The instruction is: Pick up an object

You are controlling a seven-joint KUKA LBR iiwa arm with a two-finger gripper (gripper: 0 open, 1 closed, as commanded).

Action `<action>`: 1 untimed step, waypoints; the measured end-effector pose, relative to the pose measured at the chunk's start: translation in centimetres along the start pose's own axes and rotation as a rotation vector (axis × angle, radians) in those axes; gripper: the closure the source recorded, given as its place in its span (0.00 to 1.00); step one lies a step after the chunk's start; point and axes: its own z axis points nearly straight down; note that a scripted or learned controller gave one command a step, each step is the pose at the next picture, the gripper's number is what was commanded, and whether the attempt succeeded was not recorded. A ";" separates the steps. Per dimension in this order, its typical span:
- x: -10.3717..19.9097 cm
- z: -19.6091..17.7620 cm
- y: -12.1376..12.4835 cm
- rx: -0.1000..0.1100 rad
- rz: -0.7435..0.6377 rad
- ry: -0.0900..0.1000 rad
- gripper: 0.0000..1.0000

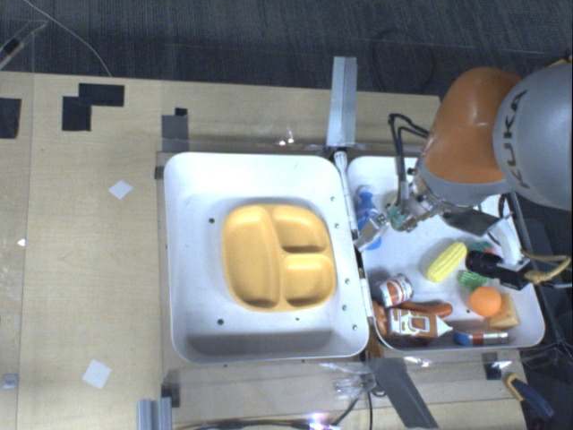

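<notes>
My gripper (pixel 400 216) hangs low over the upper left part of the right bin (pixel 407 256), under the grey arm with the orange band (pixel 470 124). Just to its left, a blue and white bottle (pixel 365 206) lies against the bin's left wall. I cannot tell whether the gripper touches the bottle. Further down lie a yellow corn cob (pixel 447 261), a green item (pixel 472 279), an orange (pixel 486 302), a small can (pixel 395 290), a brown sauce bottle (pixel 414 322) and a blue and red marker (pixel 479 337).
The left bin (pixel 192 240) holds a yellow divided plate (pixel 276 256) at its middle. A metal post (pixel 343 106) stands behind the wall between the two bins. Black cables (pixel 528 271) run along the right bin's right side.
</notes>
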 end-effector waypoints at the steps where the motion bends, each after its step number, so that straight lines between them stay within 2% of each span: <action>1: -7.0 0.1 -0.4 0.003 -0.260 -0.002 0.00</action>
